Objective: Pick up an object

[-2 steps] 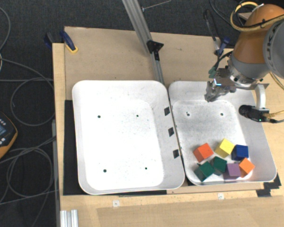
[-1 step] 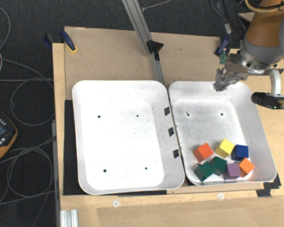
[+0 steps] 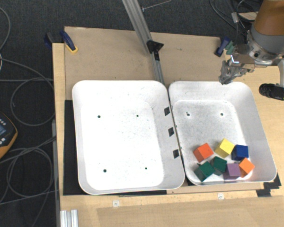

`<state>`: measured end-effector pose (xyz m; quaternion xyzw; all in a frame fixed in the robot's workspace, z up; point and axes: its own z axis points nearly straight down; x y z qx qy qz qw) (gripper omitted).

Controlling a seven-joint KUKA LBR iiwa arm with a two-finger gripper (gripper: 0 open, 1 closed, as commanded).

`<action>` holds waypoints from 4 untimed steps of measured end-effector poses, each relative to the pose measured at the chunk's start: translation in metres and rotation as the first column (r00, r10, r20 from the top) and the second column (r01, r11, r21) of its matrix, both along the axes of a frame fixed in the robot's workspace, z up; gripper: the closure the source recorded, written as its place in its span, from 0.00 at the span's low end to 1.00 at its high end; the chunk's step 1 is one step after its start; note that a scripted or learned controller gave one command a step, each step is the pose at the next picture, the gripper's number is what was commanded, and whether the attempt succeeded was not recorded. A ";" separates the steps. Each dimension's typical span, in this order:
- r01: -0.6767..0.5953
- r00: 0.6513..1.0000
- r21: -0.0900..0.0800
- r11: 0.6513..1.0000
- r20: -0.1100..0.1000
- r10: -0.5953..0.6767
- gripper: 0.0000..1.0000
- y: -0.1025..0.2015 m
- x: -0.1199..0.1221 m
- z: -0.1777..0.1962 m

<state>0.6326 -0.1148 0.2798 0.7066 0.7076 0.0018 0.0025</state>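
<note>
Several small blocks lie clustered in the near right corner of the right bin [image 3: 248, 103]: an orange block [image 3: 203, 151], a yellow one [image 3: 224, 147], a blue one [image 3: 240, 151], two dark green ones [image 3: 212, 167], a purple one [image 3: 233, 170] and a second orange one [image 3: 246, 165]. My gripper [image 3: 226, 78] hangs over the bin's far rim, well away from the blocks. I see no block between its fingers.
The left bin [image 3: 85, 103] sits beside the right one on the wooden bench. A slanted metal pole [image 3: 141, 27] rises from between the bins at the back. Blue clamps [image 3: 68, 41] sit at the bench's far corners. Cables lie on the floor at left.
</note>
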 end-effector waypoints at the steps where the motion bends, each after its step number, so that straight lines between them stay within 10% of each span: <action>1: -0.005 1.000 0.003 1.000 -0.006 0.005 1.00 0.052 -0.012 0.002; 4: -0.006 1.000 0.004 1.000 -0.009 0.006 1.00 0.210 -0.045 -0.037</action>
